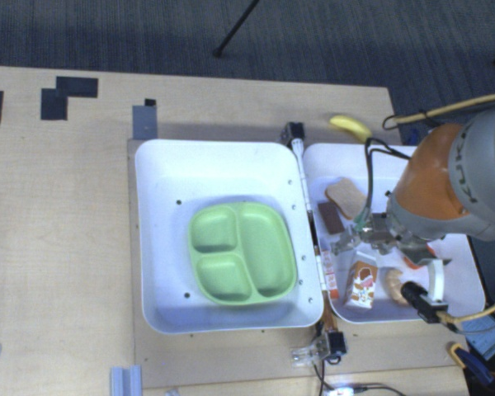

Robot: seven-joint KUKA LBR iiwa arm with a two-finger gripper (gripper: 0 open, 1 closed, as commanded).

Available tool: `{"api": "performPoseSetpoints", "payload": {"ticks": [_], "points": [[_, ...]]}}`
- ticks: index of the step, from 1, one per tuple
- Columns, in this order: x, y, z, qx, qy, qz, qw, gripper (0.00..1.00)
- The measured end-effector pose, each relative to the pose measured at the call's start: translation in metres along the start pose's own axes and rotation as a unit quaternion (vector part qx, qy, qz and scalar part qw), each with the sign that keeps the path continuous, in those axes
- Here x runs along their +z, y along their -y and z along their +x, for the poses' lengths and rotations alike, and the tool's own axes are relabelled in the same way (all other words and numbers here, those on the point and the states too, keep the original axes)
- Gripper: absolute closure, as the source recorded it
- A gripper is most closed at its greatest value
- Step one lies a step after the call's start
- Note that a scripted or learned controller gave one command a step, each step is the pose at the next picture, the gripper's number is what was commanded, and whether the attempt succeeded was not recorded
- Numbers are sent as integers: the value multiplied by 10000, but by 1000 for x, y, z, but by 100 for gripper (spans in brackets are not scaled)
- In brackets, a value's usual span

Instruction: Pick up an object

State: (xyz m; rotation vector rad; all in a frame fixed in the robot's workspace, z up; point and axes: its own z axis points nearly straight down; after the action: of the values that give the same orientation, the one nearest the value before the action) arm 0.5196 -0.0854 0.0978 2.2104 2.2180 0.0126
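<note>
The grey arm with its orange band reaches in over the right bin (389, 165), and the gripper (351, 239) hangs low above the middle of that bin, toward its left wall. From this slant it cannot be told whether the gripper is open or closed, and nothing can be seen held in it.

The loose objects lie in the right bin. A tan block (346, 195) rests near the far left part, and a dark brown bar (330, 217) lies just beside it, close to the left wall and just beyond the gripper. A small red-and-white printed packet (363, 285) sits at the near edge, just below the gripper, with a round tan item (393, 281) beside it, toward the right.

The left bin (161, 180) holds a green plate (243, 252) with three compartments, lying flat toward its near right corner. A yellow curved object (351, 126) rests on the bench (58, 246), just beyond the right bin's far edge.
</note>
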Motion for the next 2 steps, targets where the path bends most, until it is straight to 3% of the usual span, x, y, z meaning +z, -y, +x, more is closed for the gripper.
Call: {"api": "performPoseSetpoints", "payload": {"ticks": [1, 2], "points": [[10, 29, 0, 20, 21, -14, 10000, 0], [-1, 28, 1, 6, 7, -21, 10000, 100]]}}
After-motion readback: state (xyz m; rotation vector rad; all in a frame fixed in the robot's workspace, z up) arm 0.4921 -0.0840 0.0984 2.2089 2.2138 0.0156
